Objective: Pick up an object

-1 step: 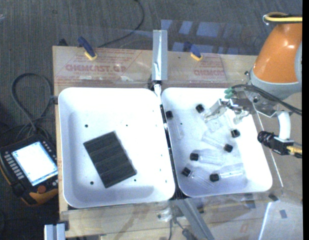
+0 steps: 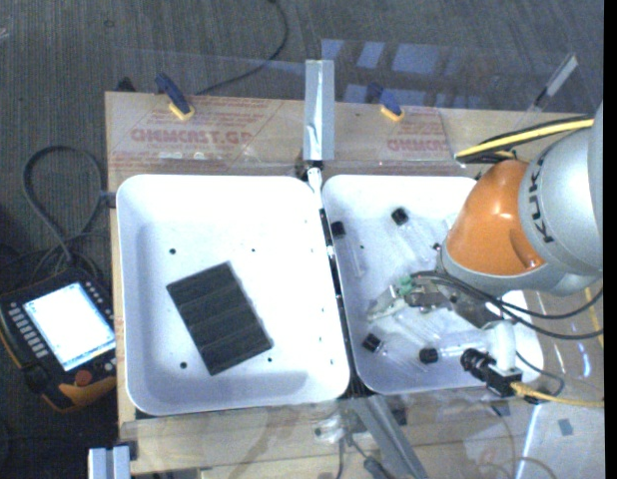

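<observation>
The left shallow white bin (image 2: 139, 267) held a flat dark ribbed rectangular pad (image 2: 219, 317) lying askew, while the right white bin (image 2: 358, 362) held small clear tubes with black caps (image 2: 372, 343), partly hidden under the grey-and-orange arm's gripper (image 2: 408, 295), whose grip state I could not tell.

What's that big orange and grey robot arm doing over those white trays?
The robot arm is reaching down into the right bin, where a few small clear pieces with black caps lie scattered. Its gripper sits low among them, as if trying to pick one up, though I can't tell if it has caught anything. The left bin holds a flat black ribbed block that nothing is touching.
</observation>
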Motion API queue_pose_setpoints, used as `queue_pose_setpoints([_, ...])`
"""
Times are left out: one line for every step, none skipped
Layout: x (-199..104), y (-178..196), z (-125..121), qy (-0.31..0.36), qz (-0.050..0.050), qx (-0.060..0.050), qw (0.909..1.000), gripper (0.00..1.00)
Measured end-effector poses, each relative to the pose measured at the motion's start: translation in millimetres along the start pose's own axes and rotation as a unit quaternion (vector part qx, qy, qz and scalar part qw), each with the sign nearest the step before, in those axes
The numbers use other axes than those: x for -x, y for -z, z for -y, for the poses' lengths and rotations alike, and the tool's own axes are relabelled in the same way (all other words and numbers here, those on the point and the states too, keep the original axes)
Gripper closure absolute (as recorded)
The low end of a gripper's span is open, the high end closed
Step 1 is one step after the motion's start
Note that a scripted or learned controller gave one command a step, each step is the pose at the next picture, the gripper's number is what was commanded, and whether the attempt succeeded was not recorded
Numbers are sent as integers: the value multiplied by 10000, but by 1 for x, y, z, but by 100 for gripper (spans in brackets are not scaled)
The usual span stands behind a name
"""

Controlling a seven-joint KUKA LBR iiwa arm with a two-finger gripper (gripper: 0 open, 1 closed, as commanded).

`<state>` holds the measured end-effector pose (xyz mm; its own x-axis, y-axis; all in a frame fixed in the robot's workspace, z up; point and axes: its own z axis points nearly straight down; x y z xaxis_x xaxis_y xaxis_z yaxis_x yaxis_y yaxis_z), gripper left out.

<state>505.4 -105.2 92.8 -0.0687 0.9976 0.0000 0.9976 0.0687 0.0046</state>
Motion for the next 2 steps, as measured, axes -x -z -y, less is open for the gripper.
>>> queue_pose_setpoints([0, 9, -1, -3, 0, 4, 10000, 100])
queue_pose_setpoints([17, 136, -57, 56, 13, -27, 10000, 100])
